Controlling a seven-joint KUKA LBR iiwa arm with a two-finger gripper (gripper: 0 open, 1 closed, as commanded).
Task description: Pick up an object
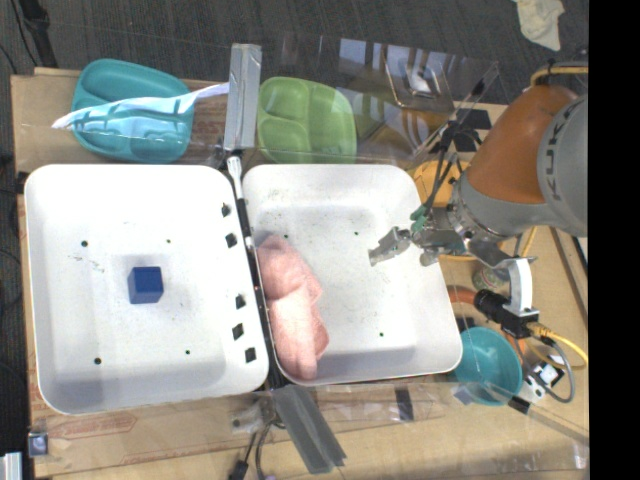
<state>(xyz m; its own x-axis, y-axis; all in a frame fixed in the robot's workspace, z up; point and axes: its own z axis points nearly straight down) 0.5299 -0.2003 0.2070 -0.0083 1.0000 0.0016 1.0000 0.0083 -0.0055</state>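
Observation:
A pink soft object (pixel 291 303) lies along the left wall of the right bin (pixel 345 363). A small blue cube (pixel 146 284) sits in the left bin (pixel 60 368), left of its middle. My gripper (pixel 388 249) hangs over the right part of the right bin, pointing left, well apart from the pink object. Nothing shows between its tips.
Behind the bins stand a teal scoop-shaped container (pixel 130 108) and a green tray (pixel 305 118). A teal bowl (pixel 488 363) and cables (pixel 535 333) lie right of the right bin. A crumpled cloth (pixel 537 13) lies on the floor at the top right.

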